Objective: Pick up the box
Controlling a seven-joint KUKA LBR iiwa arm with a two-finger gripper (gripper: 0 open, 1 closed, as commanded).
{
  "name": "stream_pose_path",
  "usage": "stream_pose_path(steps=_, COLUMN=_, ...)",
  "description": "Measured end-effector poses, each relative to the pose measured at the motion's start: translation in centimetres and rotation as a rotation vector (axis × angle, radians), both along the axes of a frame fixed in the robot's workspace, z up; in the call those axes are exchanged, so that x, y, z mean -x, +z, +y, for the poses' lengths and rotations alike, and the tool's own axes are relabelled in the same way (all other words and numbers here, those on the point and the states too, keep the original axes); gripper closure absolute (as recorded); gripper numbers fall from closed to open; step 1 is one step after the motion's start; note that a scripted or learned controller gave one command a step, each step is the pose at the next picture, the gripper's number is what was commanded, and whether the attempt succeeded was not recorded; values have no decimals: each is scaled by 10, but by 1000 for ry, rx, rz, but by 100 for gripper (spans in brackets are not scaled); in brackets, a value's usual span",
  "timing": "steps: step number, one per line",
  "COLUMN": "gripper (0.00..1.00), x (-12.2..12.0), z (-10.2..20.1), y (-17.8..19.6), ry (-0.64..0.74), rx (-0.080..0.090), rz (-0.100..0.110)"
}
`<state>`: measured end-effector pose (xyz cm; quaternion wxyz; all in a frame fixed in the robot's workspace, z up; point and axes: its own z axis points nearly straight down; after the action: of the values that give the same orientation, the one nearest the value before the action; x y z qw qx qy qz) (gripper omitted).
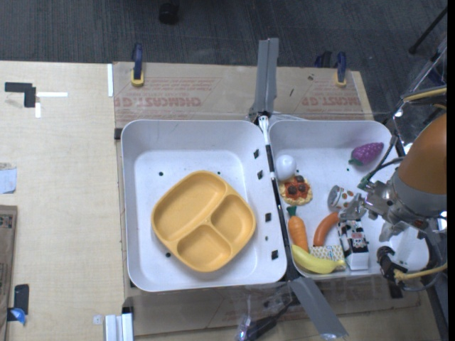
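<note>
So, camera view: my arm (426, 169) comes in from the right, orange band up top, wrist low over the right bin (320, 130). My pincer (353, 215) sits over the bin's lower middle, metal fingers pointing left and down. Spread or pressed together, I cannot tell; the wrist and cables cover too much. Nothing visibly sits between the tips.

The box (353, 241) is right under the pincer, a small white carton with dark and red print, lying on the bin floor toward the near wall. Pincer appears to be just above or touching its top end; contact unclear.

Around it: sausage (325, 226) just left of the box, tilted. Carrot (298, 231) further left, near the divider. Banana (313, 261) along the near wall, with a speckled item (328, 252) touching it. Pizza slice (296, 190) above the carrot, white ball (285, 165) above that. Grapes (367, 152) at the far right corner, well apart from the rest.

Left bin (142, 148) holds a yellow tray (204, 221) with three compartments, turned at a slant.

Cardboard (192, 91) lies behind both bins, clamped at the far edge.
</note>
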<state>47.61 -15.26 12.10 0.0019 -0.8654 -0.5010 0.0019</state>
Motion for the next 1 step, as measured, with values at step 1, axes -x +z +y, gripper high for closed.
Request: stream_pose_path(steps=1, gripper=0, x=-68, z=0, y=-30, ry=16, rx=2, rz=-2)
